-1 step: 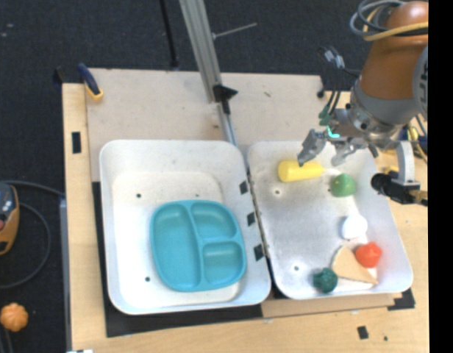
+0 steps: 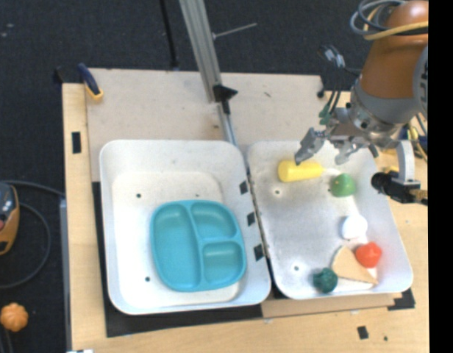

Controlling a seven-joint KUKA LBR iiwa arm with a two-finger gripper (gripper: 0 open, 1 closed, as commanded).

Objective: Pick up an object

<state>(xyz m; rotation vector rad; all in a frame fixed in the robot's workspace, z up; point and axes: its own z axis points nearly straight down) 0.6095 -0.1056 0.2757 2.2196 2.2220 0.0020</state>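
Item: my gripper (image 2: pixel 328 147), fingers (image 2: pixel 309 147) spread, pinching nothing, over the right bin (image 2: pixel 285 219).
Item: yellow block (image 2: pixel 300 170), lying just below my left-hand finger tip, apart from it.
Item: green ball (image 2: pixel 343 185), just below my other finger.
Item: white ball (image 2: pixel 353 227), red ball (image 2: pixel 368 254), tan wedge (image 2: pixel 349 267), dark green piece (image 2: pixel 325 279), all farther below.
Item: blue divided plate (image 2: pixel 198 244), in the left bin (image 2: pixel 123 168), well apart.

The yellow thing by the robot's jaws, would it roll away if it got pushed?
Probably, yes. The yellow thing looks rounded and long like a short cylinder lying on its side, so it may roll sideways on the white bin. It looks smooth, so it might slip. It seems stiff, not floppy.
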